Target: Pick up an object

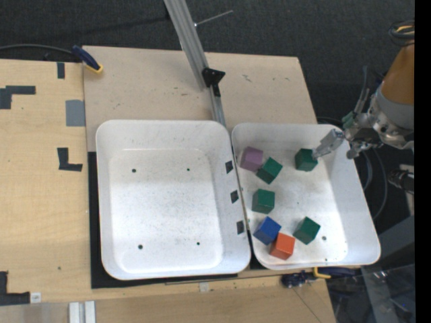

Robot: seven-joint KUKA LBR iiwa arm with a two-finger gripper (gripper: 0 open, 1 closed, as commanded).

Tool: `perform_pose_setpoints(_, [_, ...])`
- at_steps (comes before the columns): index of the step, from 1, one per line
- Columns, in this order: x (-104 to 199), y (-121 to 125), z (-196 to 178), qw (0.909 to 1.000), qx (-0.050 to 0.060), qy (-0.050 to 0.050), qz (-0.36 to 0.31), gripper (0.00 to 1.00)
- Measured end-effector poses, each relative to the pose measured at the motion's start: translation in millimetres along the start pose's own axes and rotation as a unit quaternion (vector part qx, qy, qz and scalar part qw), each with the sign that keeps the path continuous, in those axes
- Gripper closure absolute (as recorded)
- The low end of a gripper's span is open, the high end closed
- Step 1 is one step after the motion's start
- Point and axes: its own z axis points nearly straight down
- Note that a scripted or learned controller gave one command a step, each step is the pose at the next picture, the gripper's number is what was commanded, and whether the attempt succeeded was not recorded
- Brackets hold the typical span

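Observation:
The right bin point(357, 200) holds several small cubes. A purple cube point(252, 157) and a green cube point(270, 169) lie at its back left. Another green cube point(306, 159) sits near the back right. Further forward are a green cube point(263, 200), a blue cube point(267, 230), an orange cube point(283, 245) and one more green cube point(308, 229). My gripper point(340, 147) hangs over the bin's back right edge, just right of the back-right green cube. It is open, with nothing between its fingers.
The left bin point(108, 180) stands beside the right one. A slanted metal bar point(188, 32) runs from the top of the view down to the seam between the bins. Cables hang beside the arm at the far right.

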Motion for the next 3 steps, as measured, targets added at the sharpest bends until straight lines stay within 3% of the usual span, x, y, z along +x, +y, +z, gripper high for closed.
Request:
perform_pose_setpoints(1, [0.0, 0.0, 0.0, 1.0, 0.0, 0.0, 0.0, 0.0])
perform_pose_setpoints(3, [-2.8, -2.6, 106.8, 1.0, 0.003, 0.0, 0.0, 0.0])
